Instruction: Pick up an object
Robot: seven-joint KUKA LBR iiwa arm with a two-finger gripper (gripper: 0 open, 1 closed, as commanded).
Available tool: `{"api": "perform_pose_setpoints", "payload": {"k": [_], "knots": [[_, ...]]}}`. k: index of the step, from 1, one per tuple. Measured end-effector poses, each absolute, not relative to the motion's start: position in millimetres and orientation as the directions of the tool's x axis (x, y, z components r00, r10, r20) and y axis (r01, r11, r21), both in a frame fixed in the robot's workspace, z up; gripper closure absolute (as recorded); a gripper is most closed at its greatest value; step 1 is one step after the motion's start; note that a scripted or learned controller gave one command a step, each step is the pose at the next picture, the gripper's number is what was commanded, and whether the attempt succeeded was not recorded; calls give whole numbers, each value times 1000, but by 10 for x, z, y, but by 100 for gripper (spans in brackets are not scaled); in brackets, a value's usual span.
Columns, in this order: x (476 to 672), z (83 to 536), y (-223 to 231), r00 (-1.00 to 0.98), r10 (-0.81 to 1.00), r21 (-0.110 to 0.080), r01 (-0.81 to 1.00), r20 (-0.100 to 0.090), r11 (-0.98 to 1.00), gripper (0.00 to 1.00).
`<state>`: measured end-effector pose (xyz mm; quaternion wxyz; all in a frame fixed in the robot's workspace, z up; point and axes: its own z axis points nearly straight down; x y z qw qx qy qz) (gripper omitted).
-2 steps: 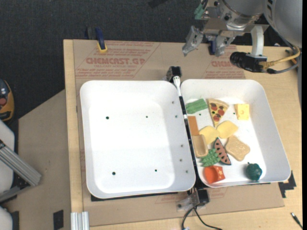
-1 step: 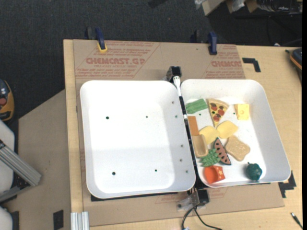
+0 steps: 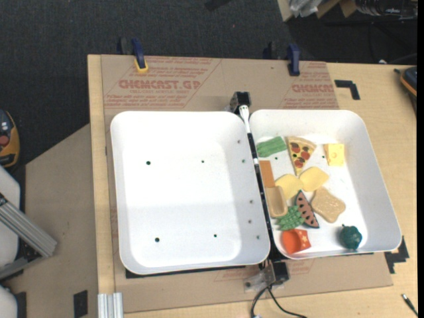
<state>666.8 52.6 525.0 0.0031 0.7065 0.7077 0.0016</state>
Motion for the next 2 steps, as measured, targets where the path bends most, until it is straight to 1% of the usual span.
{"api": "perform_pose_setpoints", "payload": {"k": [2], "knots": [[6675,5468,537,-3,1000,16,1000,-4,3,100]]}}
